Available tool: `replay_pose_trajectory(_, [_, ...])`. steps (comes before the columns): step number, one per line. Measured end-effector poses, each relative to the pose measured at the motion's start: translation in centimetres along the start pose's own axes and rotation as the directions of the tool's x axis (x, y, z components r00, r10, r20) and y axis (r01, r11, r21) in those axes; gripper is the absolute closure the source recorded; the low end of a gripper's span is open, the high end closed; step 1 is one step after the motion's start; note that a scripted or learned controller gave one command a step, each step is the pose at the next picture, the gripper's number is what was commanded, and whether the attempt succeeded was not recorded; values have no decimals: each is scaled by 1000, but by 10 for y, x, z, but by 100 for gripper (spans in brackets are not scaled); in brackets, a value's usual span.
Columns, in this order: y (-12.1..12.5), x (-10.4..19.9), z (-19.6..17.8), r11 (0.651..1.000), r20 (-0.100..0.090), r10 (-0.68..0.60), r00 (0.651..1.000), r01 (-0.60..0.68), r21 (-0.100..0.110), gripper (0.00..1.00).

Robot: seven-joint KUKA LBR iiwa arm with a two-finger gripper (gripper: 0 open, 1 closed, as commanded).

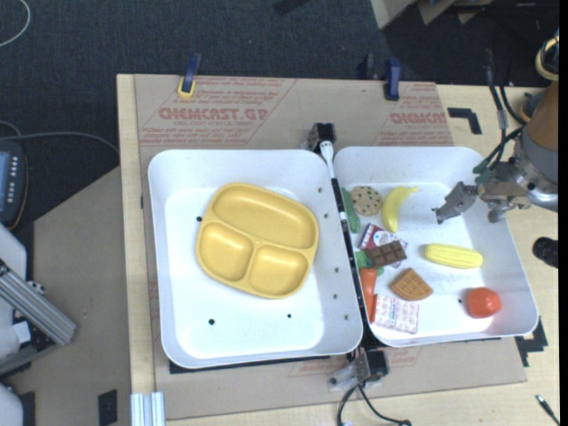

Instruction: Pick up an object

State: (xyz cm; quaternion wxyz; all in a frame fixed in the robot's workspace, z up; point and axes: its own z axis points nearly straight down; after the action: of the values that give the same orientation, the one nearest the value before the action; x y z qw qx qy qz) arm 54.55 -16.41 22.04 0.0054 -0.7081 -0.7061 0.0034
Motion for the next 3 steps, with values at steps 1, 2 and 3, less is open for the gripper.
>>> replay_pose_trajectory(1, [3,0,-7,1000,3,-3,1000,3,-13,0])
replay_pose_trajectory(2, [5,1,36,1000,1,-3,1000,3,-7,0])
replay_pose_trajectory(3, [-1,-2,82,1000,1,-2,1000,2,-6,0])
